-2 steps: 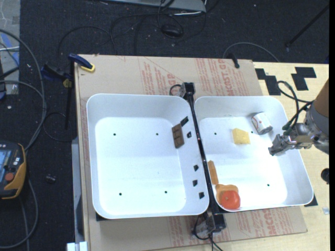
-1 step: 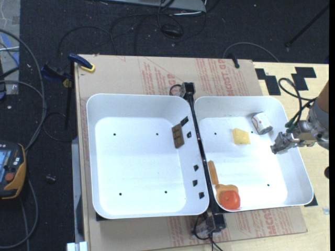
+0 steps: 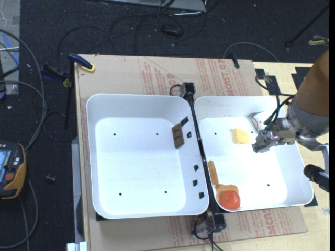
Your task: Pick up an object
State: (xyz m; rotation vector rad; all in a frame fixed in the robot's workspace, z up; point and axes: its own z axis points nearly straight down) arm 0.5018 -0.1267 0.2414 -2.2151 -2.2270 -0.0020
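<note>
- I see a pale yellow block (image 3: 241,136) lying on the floor of the right bin (image 3: 293,190), in its upper middle part.
- My gripper (image 3: 261,143) hangs just to the right of the yellow block, low over the bin; I cannot tell how it is set, nor whether it touches the block.
- A small white and red item (image 3: 257,120) sits just above the gripper, partly hidden by cables.
- A red ball (image 3: 229,198) rests in the right bin's lower left corner, against an orange stick (image 3: 213,172) along the left wall.
- A brown bar (image 3: 178,136) leans on the right wall of the left bin (image 3: 104,156).
- Both bins sit on a cardboard-covered surface (image 3: 131,72).
</note>
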